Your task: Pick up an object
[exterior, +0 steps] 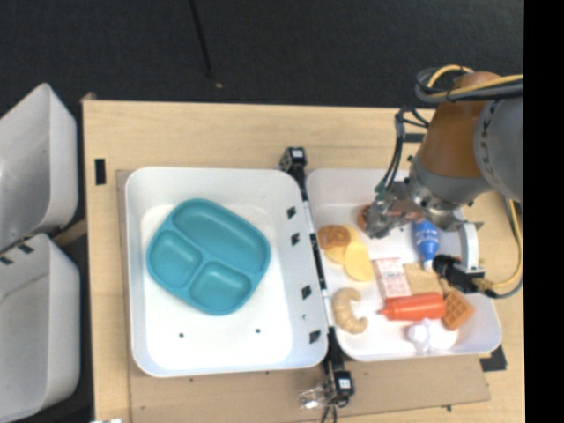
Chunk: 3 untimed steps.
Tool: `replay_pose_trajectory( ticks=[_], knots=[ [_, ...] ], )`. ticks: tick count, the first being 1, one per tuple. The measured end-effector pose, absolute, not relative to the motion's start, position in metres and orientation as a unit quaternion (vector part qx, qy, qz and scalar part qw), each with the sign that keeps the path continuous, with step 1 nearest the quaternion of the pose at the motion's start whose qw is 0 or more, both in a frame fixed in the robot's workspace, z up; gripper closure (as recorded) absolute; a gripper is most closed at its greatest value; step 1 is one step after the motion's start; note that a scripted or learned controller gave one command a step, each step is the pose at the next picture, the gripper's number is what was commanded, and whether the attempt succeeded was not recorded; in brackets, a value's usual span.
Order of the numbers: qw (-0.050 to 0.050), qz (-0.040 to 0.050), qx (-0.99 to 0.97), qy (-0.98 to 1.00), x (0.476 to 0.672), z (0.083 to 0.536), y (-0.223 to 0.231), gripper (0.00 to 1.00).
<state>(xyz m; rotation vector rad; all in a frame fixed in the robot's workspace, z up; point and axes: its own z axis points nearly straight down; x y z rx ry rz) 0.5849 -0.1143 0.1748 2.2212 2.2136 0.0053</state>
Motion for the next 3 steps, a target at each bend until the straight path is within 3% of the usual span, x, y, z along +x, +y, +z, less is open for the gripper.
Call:
replay_pose_trajectory(
  ticks=[1, 2, 3],
  knots=[
    [0.004, 0.0017, 0.706, 0.708, 0.589, 0.238, -0.120, 1.00],
    [0.001, 0.0001, 0.706, 0.708, 0.590, 0.241, -0.121, 1.00],
    [0.000, 0.0004, 0.705, 0.709, 0.617, 0.230, -0.075, 1.00]
  ],
)
